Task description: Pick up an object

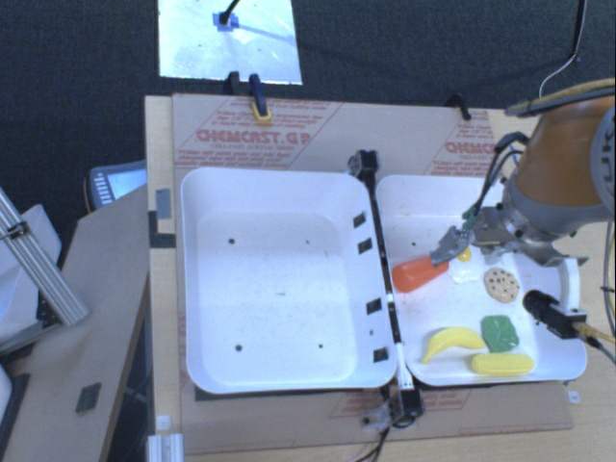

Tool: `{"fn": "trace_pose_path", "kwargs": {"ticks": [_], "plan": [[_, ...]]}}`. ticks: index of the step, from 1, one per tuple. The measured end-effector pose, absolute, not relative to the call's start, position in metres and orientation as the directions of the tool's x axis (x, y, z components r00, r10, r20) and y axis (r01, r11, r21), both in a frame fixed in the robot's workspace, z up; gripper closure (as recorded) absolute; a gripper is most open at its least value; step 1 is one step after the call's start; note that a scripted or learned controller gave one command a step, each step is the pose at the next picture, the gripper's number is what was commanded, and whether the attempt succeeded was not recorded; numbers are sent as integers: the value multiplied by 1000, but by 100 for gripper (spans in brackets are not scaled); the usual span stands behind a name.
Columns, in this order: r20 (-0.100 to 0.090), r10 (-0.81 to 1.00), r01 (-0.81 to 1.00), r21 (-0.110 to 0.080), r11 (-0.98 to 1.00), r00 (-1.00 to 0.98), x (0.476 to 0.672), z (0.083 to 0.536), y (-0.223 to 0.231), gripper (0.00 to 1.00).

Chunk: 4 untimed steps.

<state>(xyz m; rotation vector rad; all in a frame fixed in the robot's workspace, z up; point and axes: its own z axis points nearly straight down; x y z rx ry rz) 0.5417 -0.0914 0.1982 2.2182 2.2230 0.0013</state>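
My gripper hangs over the right bin, reaching in from the right on the grey arm with its orange band. Its tip is just above the right end of an orange carrot-shaped toy that lies on the bin floor near the divider. A small yellow piece peeks out beside the tip. A round cookie, a yellow banana, a green toy and a yellow corn cob lie toward the bin's front right.
The left bin stands beside the right one, with black clips along the shared wall. A black part of the arm sticks out over the right bin's right rim. Cables hang near the arm.
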Motion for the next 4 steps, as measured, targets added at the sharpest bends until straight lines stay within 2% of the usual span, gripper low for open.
{"fn": "trace_pose_path", "kwargs": {"ticks": [1,2,3,4], "plan": [[-2,1000,1000,15,7,-7,580,307,-78,0],[0,1000,1000,10,7,-7,530,389,-59,0],[1,1000,1000,16,8,-8,489,505,-38,0],[-1,1000,1000,9,10,-10,491,509,-40,100]]}}
